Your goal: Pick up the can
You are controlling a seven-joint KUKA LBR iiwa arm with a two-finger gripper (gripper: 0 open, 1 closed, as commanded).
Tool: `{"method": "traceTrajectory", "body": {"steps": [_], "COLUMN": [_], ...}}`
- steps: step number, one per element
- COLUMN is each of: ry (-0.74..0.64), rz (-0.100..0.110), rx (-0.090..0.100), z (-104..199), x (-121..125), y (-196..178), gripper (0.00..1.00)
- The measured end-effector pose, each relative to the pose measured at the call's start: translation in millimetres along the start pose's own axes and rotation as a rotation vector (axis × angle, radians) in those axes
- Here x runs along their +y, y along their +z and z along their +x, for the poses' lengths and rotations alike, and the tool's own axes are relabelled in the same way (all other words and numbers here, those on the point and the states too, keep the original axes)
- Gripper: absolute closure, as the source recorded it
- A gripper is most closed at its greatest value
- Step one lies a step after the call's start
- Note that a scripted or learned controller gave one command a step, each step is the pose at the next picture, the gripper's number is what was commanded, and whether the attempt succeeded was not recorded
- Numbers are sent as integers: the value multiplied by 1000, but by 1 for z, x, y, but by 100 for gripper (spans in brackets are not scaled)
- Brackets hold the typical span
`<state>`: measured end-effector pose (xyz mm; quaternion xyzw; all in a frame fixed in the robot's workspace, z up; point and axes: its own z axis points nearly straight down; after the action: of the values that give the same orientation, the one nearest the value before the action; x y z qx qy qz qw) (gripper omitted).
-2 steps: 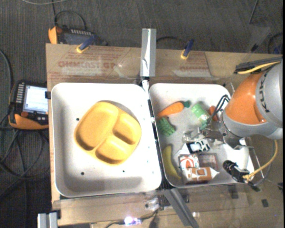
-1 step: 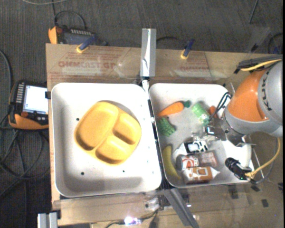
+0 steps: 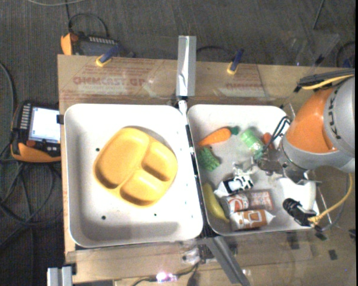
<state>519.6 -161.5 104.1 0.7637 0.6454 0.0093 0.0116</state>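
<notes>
The can (image 3: 246, 202), with a red-brown and white label, lies on its side in the right bin (image 3: 273, 113), near the front. My gripper (image 3: 254, 165) reaches in from the right and hovers low over the middle of that bin, just above and behind the can. A small black and white object (image 3: 238, 183) lies between the gripper and the can. The grey arm and its orange band (image 3: 313, 130) cover the bin's right side.
The right bin also holds a carrot (image 3: 216, 136), a green bottle (image 3: 249, 139), a green ridged item (image 3: 209, 158), a banana (image 3: 212, 203) and a brown carton (image 3: 251, 220). The left bin (image 3: 77, 159) holds a yellow divided tray (image 3: 136, 165).
</notes>
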Motion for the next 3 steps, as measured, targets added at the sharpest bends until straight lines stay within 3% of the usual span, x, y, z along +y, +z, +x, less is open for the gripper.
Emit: {"method": "traceTrajectory", "body": {"steps": [1,2,3], "ry": [-2,234,235], "rz": [1,32,31], "rx": [2,-7,-8], "z": [2,74,74], "x": [1,-6,-6], "y": [-9,-128,-128], "gripper": [100,100,0]}}
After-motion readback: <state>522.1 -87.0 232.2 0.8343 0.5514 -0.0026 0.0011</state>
